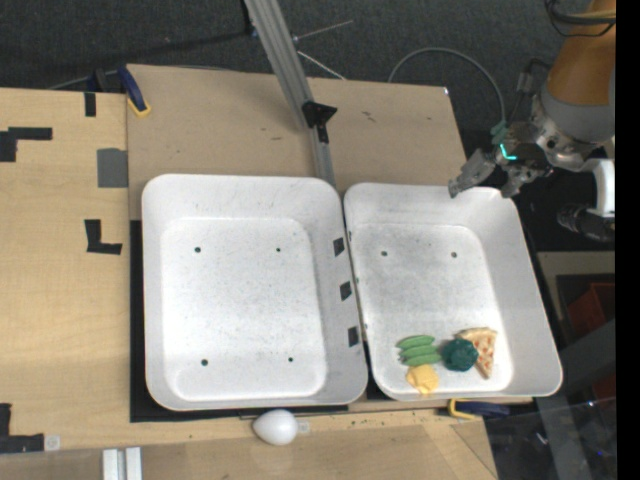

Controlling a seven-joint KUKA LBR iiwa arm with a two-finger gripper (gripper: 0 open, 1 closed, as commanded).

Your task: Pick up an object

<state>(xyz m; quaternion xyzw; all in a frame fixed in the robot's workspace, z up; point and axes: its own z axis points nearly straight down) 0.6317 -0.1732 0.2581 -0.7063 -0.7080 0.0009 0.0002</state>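
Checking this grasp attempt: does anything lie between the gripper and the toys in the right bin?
Nothing visible. The gripper sits over the right bin's far rim; bare floor separates it from the toys clustered in the near corner.

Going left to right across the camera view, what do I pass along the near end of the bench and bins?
White egg-shaped object on the bench → green pea pods → dark green broccoli-like piece → pizza slice, the last three in the right bin.

Wooden surface (pixel 230 108) w/ two white bins side by side: left bin (pixel 240 288), right bin (pixel 445 288); white egg-shaped obj. (pixel 275 427) at front edge.
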